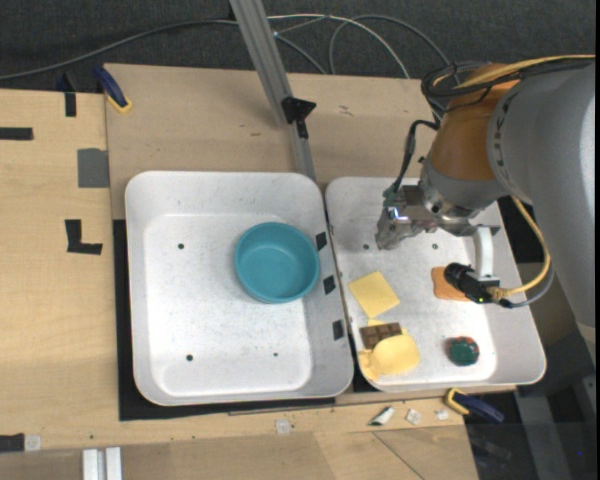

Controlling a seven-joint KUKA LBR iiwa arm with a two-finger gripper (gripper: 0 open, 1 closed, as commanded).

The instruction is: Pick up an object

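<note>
A wooden bench (40, 368) carries two white bins side by side, with black tape marks along its left edge and cables trailing over the dark floor beyond its far edge. By the near edge of the right bin (510, 368) lie one yellow lump (395, 356) with a small brown piece (378, 333) touching its far side, and one dark green ball (463, 350) toward the near right corner. Further in sit one flat yellow square (374, 293) near the left wall and one orange block (443, 282) toward the right edge. The gripper (392, 230) hangs over the bin's far left part, just beyond the yellow square and apart from it; whether its fingers are open or closed cannot be told, and nothing shows between them. The left bin (180, 368) holds one blue bowl (276, 261) near its right wall. A grey pole (270, 58) slants up past the far edge.
</note>
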